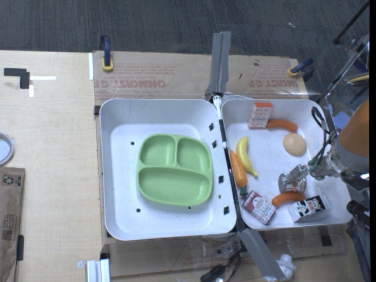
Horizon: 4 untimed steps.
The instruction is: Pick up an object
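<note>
The right bin point(329, 219) holds several small items. My gripper point(292, 182) hangs low over its right half, open, with nothing between its fingers. An orange sausage-shaped piece point(287, 198) lies just below the gripper, and a black and white box point(308, 208) sits beside that piece. A beige egg point(294, 144) lies above the gripper. Further left are a yellow banana point(245, 155) and an orange carrot point(237, 168). A red carton point(258, 207) lies at the bin's front. At the back stand a red and white box point(259, 115) and another orange piece point(282, 124).
The left bin point(114, 175) holds a green divided plate point(175, 169). A grey divider point(220, 69) rises between the bins at the back. The arm point(355, 151) comes in over the right bin's right rim. Clamps point(106, 53) hold the cardboard behind.
</note>
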Each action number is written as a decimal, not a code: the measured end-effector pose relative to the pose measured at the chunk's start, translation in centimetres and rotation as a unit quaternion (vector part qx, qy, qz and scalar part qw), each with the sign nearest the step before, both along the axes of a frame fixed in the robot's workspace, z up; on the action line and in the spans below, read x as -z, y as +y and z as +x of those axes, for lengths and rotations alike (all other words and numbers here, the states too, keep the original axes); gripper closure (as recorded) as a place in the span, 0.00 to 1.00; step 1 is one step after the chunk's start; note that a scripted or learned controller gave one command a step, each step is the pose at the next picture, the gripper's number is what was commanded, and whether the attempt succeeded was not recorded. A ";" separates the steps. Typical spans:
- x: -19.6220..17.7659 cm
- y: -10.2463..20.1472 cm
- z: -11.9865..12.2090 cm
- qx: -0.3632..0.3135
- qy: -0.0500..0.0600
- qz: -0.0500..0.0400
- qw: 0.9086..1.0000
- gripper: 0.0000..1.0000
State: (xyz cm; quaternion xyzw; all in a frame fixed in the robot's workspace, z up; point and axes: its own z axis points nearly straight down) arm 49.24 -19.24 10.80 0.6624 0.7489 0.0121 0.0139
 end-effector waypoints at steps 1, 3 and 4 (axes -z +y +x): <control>0.0 5.1 -0.1 0.007 -0.003 -0.006 1.000 0.00; -1.1 7.9 0.4 -0.001 -0.007 -0.003 1.000 1.00; -1.0 6.5 2.4 -0.015 0.010 0.000 1.000 1.00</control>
